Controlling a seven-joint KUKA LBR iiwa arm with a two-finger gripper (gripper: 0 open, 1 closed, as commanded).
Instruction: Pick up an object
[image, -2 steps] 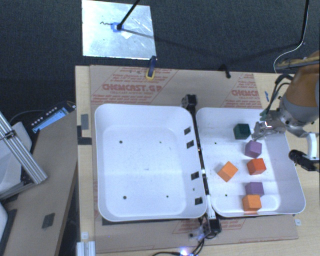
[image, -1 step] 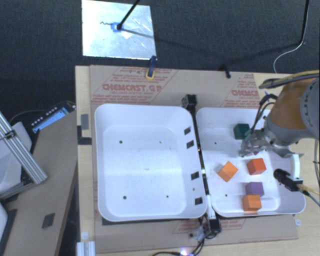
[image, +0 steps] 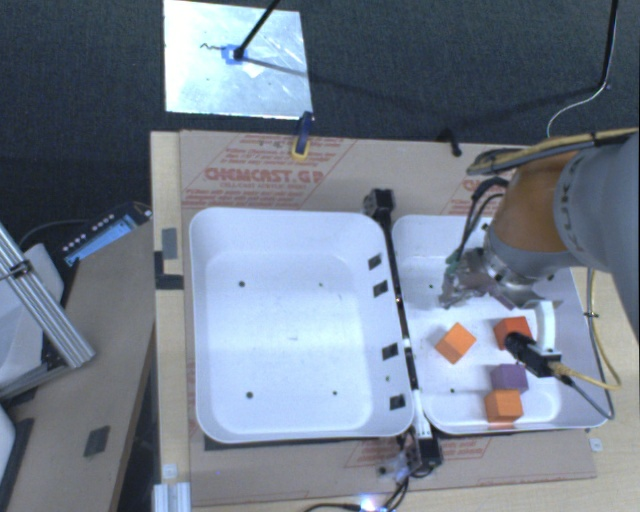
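The gripper hovers above the orange cube, fingers too blurred to tell, apparently needing a descent next.

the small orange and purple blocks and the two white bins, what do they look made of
The orange cube and the purple block look like matte foam or painted wood: flat colour, no glare, crisp edges. The white bins, left and right, look like thin moulded plastic: smooth, faintly glossy, with rounded corners and rolled rims.
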